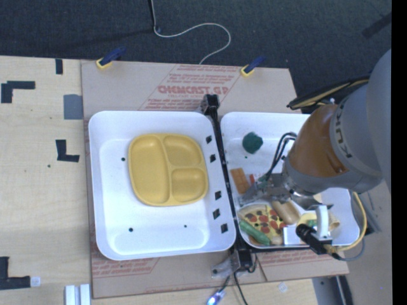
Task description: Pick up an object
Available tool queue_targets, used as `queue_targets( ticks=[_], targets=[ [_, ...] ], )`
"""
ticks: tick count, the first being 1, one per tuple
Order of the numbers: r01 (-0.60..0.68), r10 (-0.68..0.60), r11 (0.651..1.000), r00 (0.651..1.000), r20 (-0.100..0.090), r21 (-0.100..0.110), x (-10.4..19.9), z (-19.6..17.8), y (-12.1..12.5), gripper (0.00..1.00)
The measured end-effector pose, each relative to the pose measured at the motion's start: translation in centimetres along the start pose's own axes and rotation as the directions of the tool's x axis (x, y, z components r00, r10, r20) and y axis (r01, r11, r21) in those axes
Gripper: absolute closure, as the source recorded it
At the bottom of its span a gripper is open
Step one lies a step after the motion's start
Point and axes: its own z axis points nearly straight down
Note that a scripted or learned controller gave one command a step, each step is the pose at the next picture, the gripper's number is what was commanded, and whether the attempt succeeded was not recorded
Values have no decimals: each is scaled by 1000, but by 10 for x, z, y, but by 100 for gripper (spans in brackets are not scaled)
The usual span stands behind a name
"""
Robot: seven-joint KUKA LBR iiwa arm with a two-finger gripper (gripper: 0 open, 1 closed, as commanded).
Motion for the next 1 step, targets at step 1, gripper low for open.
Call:
queue_targets(
  ticks=[1],
  targets=[
    [1,-1,1000,1000,-6,2,-28,1,59,0]
  ],
)
